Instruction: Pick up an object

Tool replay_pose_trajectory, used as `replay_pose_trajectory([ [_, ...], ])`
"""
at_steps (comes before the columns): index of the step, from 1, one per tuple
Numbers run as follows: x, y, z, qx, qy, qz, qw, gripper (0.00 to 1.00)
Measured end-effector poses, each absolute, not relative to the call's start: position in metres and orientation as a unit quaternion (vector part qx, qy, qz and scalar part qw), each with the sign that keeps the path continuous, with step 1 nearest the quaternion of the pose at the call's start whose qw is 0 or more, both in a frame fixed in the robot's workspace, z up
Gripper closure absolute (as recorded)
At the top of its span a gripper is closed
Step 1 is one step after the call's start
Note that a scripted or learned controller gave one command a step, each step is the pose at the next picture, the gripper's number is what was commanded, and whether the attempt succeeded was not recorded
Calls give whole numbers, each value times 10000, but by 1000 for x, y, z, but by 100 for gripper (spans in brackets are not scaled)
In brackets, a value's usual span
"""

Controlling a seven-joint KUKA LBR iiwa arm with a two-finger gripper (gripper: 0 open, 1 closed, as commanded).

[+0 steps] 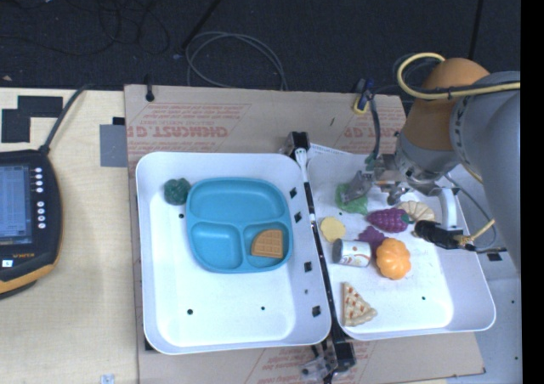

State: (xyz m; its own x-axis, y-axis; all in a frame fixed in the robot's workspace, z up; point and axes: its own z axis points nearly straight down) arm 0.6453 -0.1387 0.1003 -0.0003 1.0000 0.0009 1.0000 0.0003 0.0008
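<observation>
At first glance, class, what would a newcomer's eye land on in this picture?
Probably the blue divided tray in the left bin, with a waffle-like piece in one compartment. Next, the cluster of toy food in the right bin: an orange pumpkin, purple grapes, a pizza slice, under the grey arm.

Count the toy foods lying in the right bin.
7: green piece at the top left, grapes, a pale piece beside them, yellow piece, can, orange, pizza slice in front. The arm may hide more.
</observation>
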Motion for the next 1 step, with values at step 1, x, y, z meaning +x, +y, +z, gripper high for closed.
replay_pose_trajectory([
  [1, 645, -140, 111, -7076, -7067, -5, 2, 100],
])
